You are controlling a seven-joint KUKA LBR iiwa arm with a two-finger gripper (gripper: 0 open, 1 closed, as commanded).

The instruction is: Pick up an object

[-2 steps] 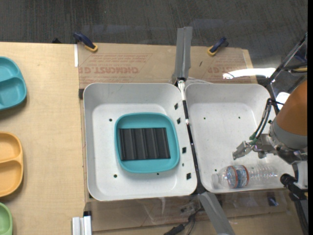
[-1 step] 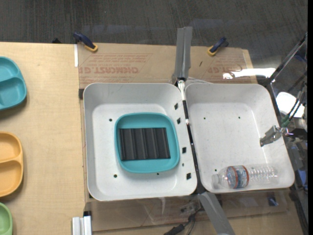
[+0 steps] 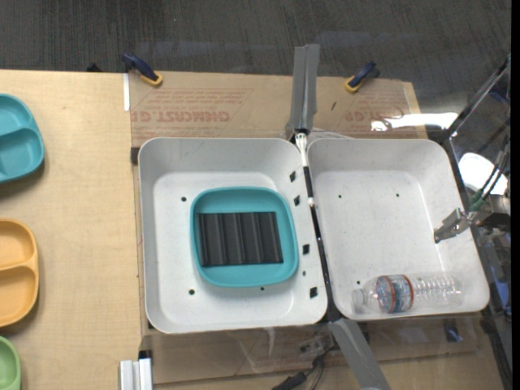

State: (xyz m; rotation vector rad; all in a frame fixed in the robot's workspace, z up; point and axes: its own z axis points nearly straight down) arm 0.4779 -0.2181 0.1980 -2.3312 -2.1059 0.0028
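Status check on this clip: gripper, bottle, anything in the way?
Gripper at right bin's right edge, nothing between its fingers. Bottle lying on its side along that bin's near wall, untouched. Teal tray in left bin, out of the way.

At the far right of the camera view a slim metallic part of the robot, apparently the pincer (image 3: 452, 227), reaches in low and slanted, its tip pointing down and to the left. Behind it, a tangle of thin dark struts and cables rises along the right side, with a bright white rounded part among them. The arm's main body is cut off by the frame. The tip is too small and blurred to judge how it is set.
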